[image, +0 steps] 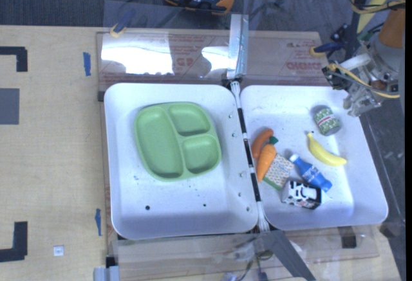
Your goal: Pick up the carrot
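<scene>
A wooden bench point(45, 145) carries two shallow white bins side by side, seen from above at a slant. The left bin point(122, 196) holds a green divided plate point(177, 140) with three compartments, set a little toward the bin's far edge.

The right bin point(370, 199) holds the rest of the things. The carrot point(265, 159) lies close to this bin's left edge, beside the seam where the two bins meet, its green top pointing toward the far edge. Touching it on the far side is a second, rounder orange piece point(261, 140) — possibly another carrot or a part of the same toy. A speckled card-like packet point(278, 172) lies against the carrot's right side. Further right lie a blue bottle point(311, 173) and a black-and-white patterned item point(302, 195), then a yellow banana point(325, 152), and a small round can point(326, 119) near the far right corner.

The gripper point(358, 103) hangs over the right bin's far right edge, well apart from the carrot. Whether its fingers are spread or pressed together cannot be told, and nothing is visible between them.

By this showing the task is barely begun — the carrot rests in the bin, untouched. The whole of the work is left: crossing to the bin's left edge, descending, closing on the carrot and lifting it.
</scene>
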{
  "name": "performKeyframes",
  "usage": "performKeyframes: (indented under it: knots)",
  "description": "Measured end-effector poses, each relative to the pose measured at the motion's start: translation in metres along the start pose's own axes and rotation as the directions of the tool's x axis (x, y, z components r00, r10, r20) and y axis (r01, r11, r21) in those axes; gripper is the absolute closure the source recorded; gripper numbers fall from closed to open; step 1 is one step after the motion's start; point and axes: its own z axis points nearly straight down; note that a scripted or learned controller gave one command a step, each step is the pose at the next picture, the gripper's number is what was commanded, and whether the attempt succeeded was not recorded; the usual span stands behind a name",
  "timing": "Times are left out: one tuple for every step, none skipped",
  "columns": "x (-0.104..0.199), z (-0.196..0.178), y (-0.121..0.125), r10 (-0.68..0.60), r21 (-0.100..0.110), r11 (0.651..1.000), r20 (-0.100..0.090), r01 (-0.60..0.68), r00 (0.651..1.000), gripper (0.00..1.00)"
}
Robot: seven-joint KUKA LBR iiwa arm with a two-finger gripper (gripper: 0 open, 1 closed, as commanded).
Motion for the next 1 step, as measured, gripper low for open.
performKeyframes:
  knots:
    - [0.0023, 0.064, -0.0113, 0.001, 0.0, 1.0, 0.0, -0.001, 1.0, 1.0]
